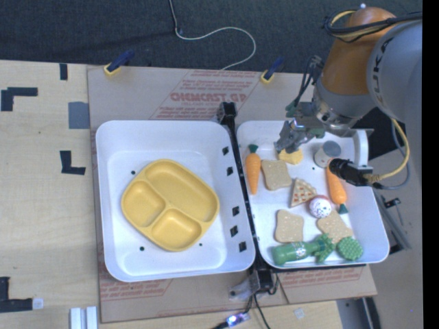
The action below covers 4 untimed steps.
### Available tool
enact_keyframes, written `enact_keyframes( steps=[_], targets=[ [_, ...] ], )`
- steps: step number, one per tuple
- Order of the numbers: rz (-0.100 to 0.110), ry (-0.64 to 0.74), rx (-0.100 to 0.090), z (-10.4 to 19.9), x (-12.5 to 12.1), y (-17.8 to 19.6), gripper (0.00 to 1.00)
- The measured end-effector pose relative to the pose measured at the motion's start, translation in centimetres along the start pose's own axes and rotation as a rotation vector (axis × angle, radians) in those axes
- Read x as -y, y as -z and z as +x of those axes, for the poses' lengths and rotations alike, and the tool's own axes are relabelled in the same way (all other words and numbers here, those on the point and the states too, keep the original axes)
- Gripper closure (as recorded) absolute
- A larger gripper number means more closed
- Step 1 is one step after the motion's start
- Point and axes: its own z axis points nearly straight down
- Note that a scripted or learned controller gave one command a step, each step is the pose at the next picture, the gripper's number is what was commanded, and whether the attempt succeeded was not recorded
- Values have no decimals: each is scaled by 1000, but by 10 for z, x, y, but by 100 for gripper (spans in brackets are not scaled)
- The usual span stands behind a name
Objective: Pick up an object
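Observation:
My gripper (289, 141) hangs over the far part of the right bin (381, 233), reaching in from the right. Just below its tip, touching or nearly so, lies a small yellow food piece (293, 157). Close by in the same bin lie an orange carrot (252, 173), a bread slice (276, 175), a pizza wedge (300, 192), a second carrot (335, 186) and a white-and-red ball (319, 206). Nearer the front lie two toast pieces (289, 225) and green vegetables (302, 251).
The left bin (110, 184) holds a yellow divided plate (170, 203). A ridge with black clips (236, 184) separates the two bins. A grey round piece (331, 149) sits beside the gripper. A white cable (219, 31) loops on the dark floor behind.

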Motion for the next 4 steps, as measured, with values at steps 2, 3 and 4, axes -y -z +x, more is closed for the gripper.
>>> enact_keyframes(
  steps=[2,3,4],
  targets=[
    [-2,-5,2,-7,1,-8,100],
    [-4,-4,1,0,10,8,100],
    [-2,-4,1,-7,-4,8,100]
  ],
)
